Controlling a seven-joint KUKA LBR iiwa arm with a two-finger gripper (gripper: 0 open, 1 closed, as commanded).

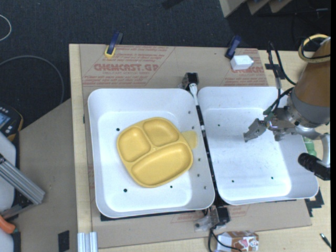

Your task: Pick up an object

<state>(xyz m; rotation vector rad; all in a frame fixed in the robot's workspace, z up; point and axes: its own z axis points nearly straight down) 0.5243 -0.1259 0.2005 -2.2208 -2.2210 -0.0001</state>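
Yellow 3-compartment tray (155, 151) (upright) lies in left bin (100, 140)

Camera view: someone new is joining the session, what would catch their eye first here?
The yellow divided plate in the left bin stands out most, bright against the white and lying at a slant. Next comes the arm's orange band at the right edge, with the gripper reaching over the right bin, apart from the plate.

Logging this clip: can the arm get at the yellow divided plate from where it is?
Probably yes: the yellow divided plate lies uncovered in the left bin, and only the low rims between bins separate it from the end effector.
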